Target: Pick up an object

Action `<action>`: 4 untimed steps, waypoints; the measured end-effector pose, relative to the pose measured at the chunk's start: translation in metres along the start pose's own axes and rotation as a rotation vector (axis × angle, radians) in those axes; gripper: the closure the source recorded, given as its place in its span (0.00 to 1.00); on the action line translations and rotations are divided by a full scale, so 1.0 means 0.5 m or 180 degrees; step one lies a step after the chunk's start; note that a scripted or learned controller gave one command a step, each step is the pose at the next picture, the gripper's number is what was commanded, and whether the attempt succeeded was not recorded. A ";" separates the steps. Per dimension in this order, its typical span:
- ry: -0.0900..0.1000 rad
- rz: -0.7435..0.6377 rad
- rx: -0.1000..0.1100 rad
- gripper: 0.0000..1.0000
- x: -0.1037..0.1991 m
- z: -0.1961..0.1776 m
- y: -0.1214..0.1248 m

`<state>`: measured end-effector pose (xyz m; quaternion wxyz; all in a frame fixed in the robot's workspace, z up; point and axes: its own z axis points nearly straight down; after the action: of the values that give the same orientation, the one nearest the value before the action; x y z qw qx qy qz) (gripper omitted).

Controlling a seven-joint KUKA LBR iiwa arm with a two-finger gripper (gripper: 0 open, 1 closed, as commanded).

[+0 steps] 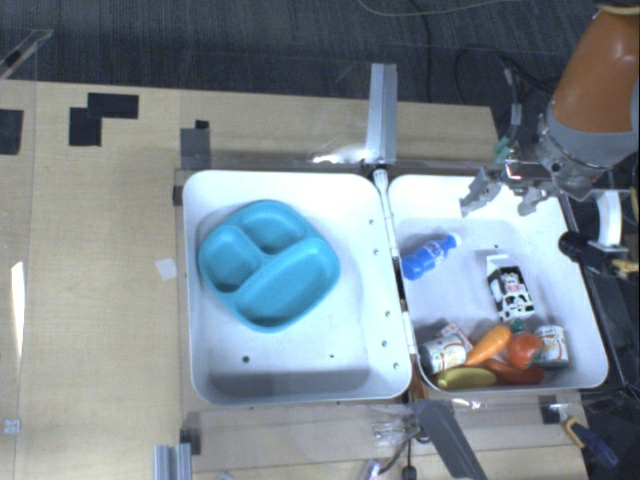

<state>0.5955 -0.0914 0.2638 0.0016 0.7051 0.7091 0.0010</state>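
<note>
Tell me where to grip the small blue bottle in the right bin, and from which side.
Grip the blue bottle across its wider body, coming straight down. It lies on its side, slanted, apart from the other items, with bare floor of the right bin on both long sides for the gripper fingers.

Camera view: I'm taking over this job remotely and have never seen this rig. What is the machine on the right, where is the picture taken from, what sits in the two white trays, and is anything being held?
The picture comes from a fixed camera above the bench, looking down at a slant. The grey and orange thing is a robot arm; its gripper has two fingers, spread open over the top of the right bin with nothing between them. The left bin holds a blue divided plate. The right bin holds a blue bottle, a small black and white carton, and in its lower corner a pile of toy food including a carrot.
</note>
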 end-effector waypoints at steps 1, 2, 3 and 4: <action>0.0003 0.1274 0.0006 0.00 0.077 -0.024 -0.093; 0.0003 0.1083 0.0002 0.00 0.142 0.015 -0.122; 0.0000 0.1136 0.0007 0.00 0.011 0.181 -0.078; 0.0003 0.0638 0.0008 0.00 0.011 0.315 -0.053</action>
<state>0.5694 -0.0860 0.1061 0.0002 0.7725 0.6350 0.0006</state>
